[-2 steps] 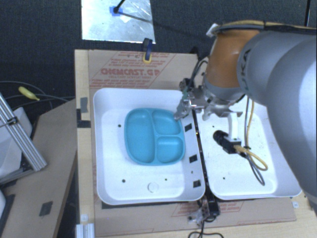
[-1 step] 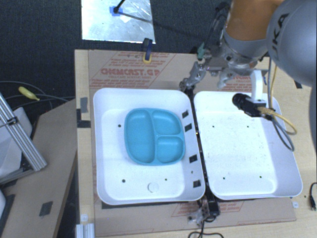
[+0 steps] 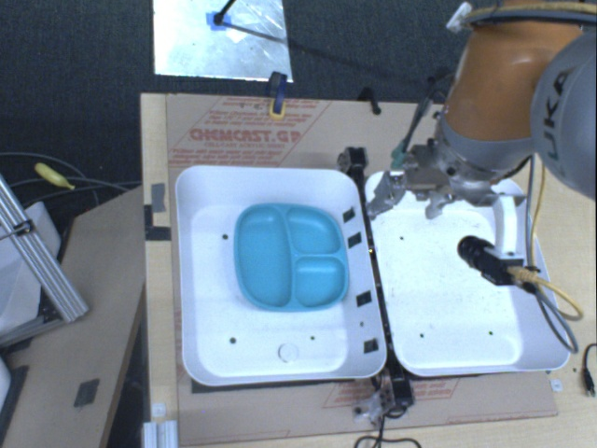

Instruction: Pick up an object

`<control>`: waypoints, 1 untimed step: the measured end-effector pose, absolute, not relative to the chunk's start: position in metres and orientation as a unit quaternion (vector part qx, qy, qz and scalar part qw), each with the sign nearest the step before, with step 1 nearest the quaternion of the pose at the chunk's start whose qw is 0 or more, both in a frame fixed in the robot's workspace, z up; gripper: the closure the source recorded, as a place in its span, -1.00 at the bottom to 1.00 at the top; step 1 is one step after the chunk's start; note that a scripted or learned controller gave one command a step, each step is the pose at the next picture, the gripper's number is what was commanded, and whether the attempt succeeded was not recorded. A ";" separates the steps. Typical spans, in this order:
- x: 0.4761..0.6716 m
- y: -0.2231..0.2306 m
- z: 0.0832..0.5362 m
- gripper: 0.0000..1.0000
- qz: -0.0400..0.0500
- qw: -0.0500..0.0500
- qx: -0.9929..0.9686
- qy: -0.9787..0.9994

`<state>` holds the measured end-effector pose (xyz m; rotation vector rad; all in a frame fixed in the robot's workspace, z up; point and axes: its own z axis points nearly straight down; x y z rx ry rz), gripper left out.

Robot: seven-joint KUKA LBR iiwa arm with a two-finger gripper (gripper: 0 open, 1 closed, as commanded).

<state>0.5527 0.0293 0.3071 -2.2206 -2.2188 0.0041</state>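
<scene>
Blue plastic, a divided plate [image 3: 289, 256] lies flat in the middle of the left bin [image 3: 201, 278], well apart from the end effector [image 3: 410, 194], which hangs over the upper left corner of the right bin [image 3: 448, 343] with nothing between its parted fingers. To my eye the arm should cross the divider and bite the plate's raised rim, since the flat face offers no hold. Grey and orange-banded, the arm leans in from the right, wrist low.
</scene>
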 end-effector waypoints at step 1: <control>0.556 0.030 0.319 1.00 -0.001 -0.001 -0.705 -0.709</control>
